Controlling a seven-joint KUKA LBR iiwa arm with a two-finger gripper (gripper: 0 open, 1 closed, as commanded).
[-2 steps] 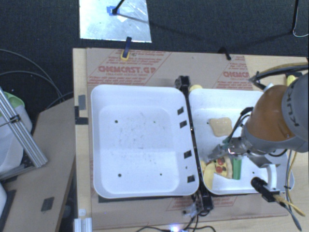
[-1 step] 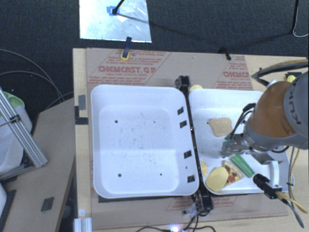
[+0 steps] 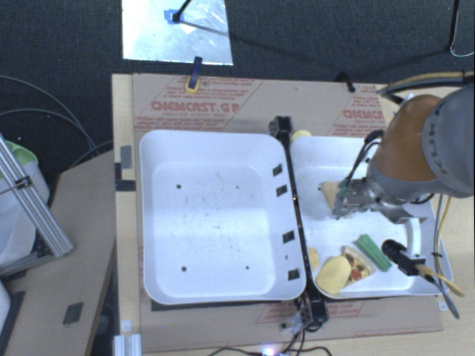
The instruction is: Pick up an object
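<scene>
Two bins: the left bin point(image 3: 215, 213) and the right bin point(image 3: 326, 162) sit side by side on the tabletop point(image 3: 123, 121), with a black strip point(image 3: 292, 199) between them.
Hand: my hand point(image 3: 343, 202) is low over the right bin, towards its left wall. I cannot tell how far open it is, or whether it has hold of anything.
Task's thing: a pale yellow piece point(image 3: 327, 192) lies just beside my hand. A green block point(image 3: 372, 251) and a round yellow piece point(image 3: 333, 274) lie nearer the front edge.
Risk, miss: the pale piece sits to one side of my hand, so I judge I may nudge it rather than close round it.
Risk, wall: a push could wedge it against the bin's left wall, out of my reach.
Risk, slip: the bin floor looks smooth, so things may slide.
Surface: a cardboard sheet point(image 3: 223, 102) with red lettering lies under both bins.
Room: dark carpet point(image 3: 59, 35), with a shiny sheet point(image 3: 177, 19) on it beyond the tabletop, and a metal frame point(image 3: 30, 206) at the left.
</scene>
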